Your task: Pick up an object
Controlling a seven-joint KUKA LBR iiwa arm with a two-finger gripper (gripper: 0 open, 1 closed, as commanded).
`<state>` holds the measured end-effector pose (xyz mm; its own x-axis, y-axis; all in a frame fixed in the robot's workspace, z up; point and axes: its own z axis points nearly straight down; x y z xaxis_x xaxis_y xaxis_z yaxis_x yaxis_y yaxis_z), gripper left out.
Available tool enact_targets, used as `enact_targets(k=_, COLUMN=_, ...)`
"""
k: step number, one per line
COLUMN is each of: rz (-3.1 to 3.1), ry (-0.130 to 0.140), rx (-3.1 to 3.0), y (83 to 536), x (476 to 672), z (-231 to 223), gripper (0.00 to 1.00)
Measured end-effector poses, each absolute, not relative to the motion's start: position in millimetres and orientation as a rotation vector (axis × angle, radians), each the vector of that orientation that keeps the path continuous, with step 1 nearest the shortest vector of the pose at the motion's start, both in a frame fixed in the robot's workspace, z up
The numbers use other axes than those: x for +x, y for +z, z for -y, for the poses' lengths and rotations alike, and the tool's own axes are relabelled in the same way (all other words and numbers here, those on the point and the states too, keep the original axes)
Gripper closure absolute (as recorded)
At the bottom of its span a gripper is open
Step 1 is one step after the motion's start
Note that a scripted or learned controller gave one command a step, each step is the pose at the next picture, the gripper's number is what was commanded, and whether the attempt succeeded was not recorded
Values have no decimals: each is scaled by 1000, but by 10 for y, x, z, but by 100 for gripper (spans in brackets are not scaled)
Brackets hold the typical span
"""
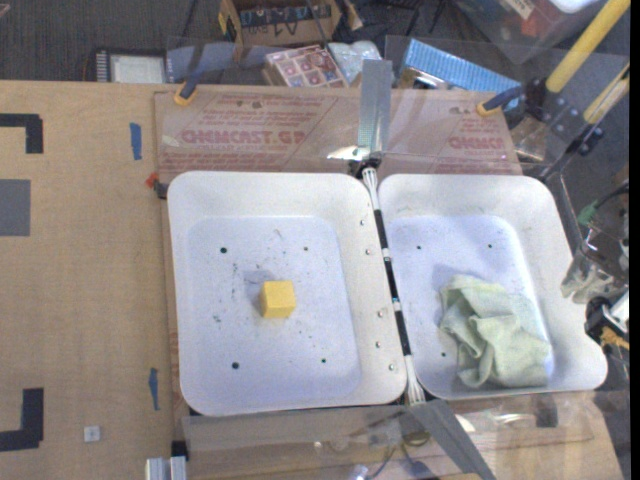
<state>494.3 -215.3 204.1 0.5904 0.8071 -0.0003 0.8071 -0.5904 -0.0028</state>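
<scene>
A small yellow block (279, 299) lies near the middle of the left white bin (190, 268). A crumpled pale green cloth (495, 334) lies in the near right part of the right white bin (440, 208). At the picture's right edge, just outside the right bin's rim, part of my gripper (603, 303) pokes in. It is to the right of the cloth and apart from it, and far from the yellow block. Nothing is seen held in it.
A metal divider strip (376, 118) rises behind the seam between the bins. A clear sheet with red lettering (250, 136) lies behind them. Yellow poles (590, 38), boxes and cables crowd the back. Wooden bench (80, 268) spreads to the left.
</scene>
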Motion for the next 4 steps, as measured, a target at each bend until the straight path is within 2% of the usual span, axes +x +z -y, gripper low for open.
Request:
enact_targets(k=1, rz=1102, ry=3, rx=-2937, y=1510, x=4847, z=1609, gripper=100)
enact_targets(k=2, rz=605, ry=2, rx=-3082, y=1701, x=4792, z=2158, gripper=100)
enact_targets(k=3, rz=351, ry=2, rx=-3121, y=1869, x=4790, z=2235, gripper=100)
enact_targets(k=4, rz=317, ry=2, rx=-3124, y=2859, x=4795, z=2232, gripper=100)
